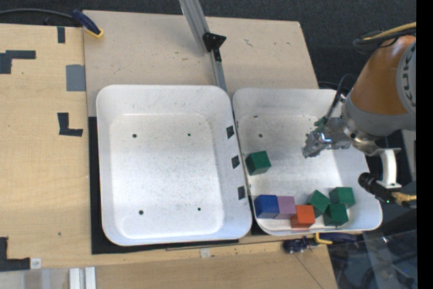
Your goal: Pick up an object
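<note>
Several small blocks lie in the right bin [284, 105]. A green block [258, 162] sits alone near the bin's left side. Along the front wall lie a blue block [266, 206], a lilac block [286, 206] and an orange block [304, 215]. Three dark green blocks [332, 205] cluster at the front right corner. My gripper [315, 144] hangs over the right half of this bin, above bare floor, right of the lone green block and behind the cluster. I see nothing between its fingers.
The left bin [162, 166] stands beside the right one. A slanted metal rail [193, 7] with a black clamp reaches down to the gap between the bins. The arm's orange band [379, 81] overhangs the right bin's right edge.
</note>
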{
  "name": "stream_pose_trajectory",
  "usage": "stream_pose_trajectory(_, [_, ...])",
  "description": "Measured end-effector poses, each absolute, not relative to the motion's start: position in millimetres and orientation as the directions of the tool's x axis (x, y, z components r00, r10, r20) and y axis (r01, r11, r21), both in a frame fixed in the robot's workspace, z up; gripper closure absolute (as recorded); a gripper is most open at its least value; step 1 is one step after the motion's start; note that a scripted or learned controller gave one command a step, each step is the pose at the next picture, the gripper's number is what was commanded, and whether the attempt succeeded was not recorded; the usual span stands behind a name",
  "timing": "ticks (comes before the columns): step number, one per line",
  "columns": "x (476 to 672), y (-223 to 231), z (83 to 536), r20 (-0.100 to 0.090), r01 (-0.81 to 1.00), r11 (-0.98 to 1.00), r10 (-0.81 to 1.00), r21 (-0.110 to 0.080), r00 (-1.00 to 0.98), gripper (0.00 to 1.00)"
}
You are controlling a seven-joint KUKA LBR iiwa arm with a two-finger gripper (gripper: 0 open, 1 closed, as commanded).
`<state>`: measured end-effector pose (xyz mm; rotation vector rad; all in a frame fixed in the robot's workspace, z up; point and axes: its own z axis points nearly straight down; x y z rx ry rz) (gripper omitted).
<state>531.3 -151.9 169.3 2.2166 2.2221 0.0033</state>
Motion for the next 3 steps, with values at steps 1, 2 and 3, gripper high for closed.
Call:
stream_pose_trajectory(1, [533.0,-149,212,-0.001,1.000,0.002,1.000,0.004,-0.002,1.00])
stream_pose_trajectory(2, [534.1,-148,259,-0.001,1.000,0.002,1.000,0.004,-0.002,1.00])
stream_pose_trajectory(3, [531.8,-94,262,0.002,1.000,0.007,1.000,-0.001,-0.007,1.00])
